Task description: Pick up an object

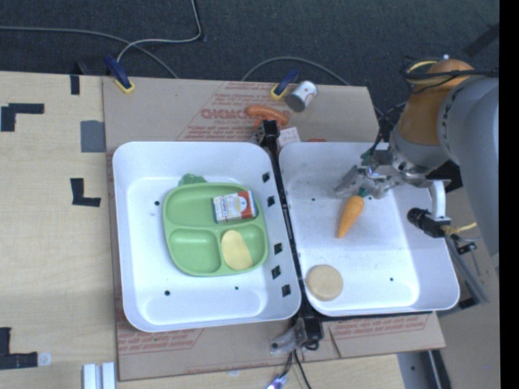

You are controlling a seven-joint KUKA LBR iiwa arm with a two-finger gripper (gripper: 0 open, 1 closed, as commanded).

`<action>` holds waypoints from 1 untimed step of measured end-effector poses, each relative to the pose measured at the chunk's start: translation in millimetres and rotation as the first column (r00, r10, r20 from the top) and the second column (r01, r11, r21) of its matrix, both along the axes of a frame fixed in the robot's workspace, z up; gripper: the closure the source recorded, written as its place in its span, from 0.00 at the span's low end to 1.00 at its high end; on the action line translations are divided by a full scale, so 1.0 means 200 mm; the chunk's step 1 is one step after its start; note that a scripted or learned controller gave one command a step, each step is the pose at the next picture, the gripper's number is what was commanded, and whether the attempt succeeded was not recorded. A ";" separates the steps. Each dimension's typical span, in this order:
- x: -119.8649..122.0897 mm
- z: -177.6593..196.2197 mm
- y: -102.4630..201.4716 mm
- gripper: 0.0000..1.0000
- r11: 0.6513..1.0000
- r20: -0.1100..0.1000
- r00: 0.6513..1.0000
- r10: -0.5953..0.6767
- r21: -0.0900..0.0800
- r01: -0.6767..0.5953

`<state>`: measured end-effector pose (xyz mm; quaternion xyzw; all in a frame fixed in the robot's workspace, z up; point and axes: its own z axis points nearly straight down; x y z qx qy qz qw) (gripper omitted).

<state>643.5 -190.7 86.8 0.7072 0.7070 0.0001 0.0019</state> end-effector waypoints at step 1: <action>-0.14 0.00 0.18 0.00 1.000 0.001 1.000 0.001 0.000 -0.001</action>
